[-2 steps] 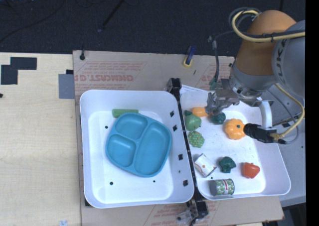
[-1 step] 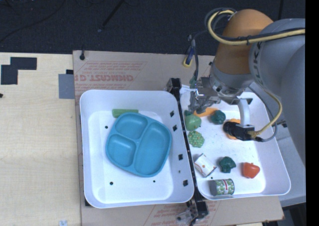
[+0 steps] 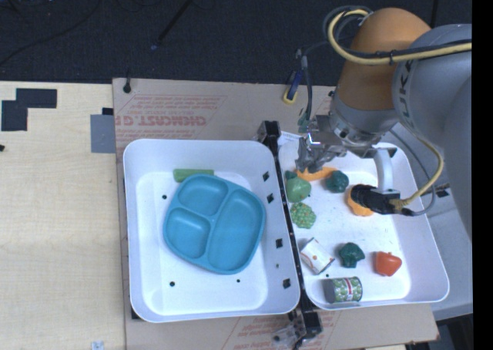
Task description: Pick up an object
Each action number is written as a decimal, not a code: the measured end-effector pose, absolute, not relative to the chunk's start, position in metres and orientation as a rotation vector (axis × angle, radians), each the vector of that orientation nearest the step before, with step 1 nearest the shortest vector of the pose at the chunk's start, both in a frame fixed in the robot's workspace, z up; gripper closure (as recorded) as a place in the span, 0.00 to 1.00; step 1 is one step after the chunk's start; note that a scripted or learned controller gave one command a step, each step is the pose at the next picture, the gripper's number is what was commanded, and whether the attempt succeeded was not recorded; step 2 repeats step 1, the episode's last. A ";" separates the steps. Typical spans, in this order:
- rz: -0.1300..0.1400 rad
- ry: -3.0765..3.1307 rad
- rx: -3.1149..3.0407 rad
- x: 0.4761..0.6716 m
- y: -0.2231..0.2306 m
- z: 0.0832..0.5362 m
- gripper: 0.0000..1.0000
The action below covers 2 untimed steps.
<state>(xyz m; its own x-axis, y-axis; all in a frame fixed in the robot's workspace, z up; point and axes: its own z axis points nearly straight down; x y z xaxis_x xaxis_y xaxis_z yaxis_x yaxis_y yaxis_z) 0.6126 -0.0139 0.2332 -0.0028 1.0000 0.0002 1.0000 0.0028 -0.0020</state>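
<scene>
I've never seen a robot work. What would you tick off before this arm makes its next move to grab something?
1. Position: the gripper is above the right white bin: ok.
2. Anything already gripped: cannot tell.
3. Target nearby: a flat orange piece lies right beside the gripper: ok.
4. Room around that piece: a round green toy and a dark teal toy sit close to it: not ok.
5. Other obstacles: the blue divided plastic plate sits in the left white bin, well away from the gripper: ok.
</scene>
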 end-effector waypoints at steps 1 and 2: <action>0.006 -2.221 -2.218 0.617 -0.015 0.217 1.00; 0.006 -2.221 -2.218 0.617 -0.015 0.217 1.00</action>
